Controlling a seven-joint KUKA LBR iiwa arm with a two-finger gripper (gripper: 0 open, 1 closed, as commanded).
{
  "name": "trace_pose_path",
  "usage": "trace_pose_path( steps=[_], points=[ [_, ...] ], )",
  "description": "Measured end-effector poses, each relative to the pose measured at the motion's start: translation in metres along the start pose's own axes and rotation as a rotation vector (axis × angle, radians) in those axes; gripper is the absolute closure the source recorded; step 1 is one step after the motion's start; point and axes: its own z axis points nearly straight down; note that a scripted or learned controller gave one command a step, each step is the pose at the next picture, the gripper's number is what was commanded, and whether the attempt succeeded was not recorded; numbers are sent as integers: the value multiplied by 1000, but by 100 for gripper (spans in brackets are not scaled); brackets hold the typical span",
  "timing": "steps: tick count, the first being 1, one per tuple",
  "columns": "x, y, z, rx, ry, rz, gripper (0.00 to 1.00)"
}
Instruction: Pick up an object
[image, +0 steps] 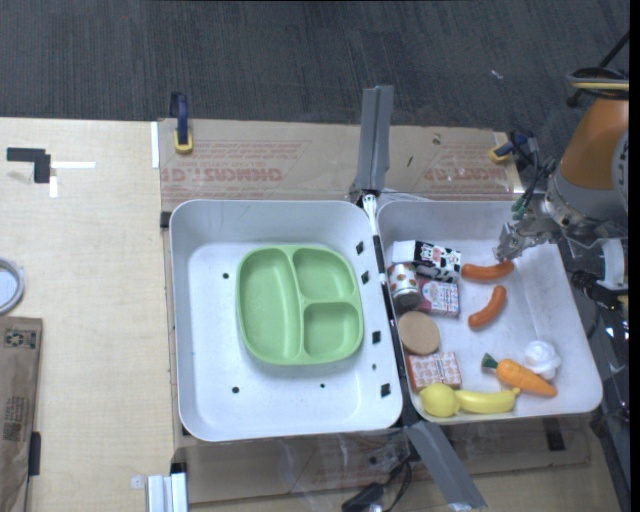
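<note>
Nearest the lens: banana (487, 401) and lemon (438, 400) at the right bin's (573, 300) front edge. Farther back, gripper (512, 245) low over the bin's rear, sausage (487, 270) just below its tip, apparently touching. Finger gap unreadable; no firm hold visible.

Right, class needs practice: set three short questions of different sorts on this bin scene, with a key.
1. True or false: the green divided plate lies in the left bin.
2. Which thing is the end effector closest to? A) banana B) upper sausage C) carrot
3. Fill in: the lemon lies against the ____ end of the banana, as the camera sees it.

Key: 1 true; 2 B; 3 left.
</note>
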Motion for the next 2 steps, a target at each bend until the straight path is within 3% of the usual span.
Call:
trace_pose_path(
  steps=[1, 2],
  points=[
    [-4, -36, 12, -3, -3, -42, 100],
    [5, -34, 14, 0, 9, -51, 0]
  ],
)
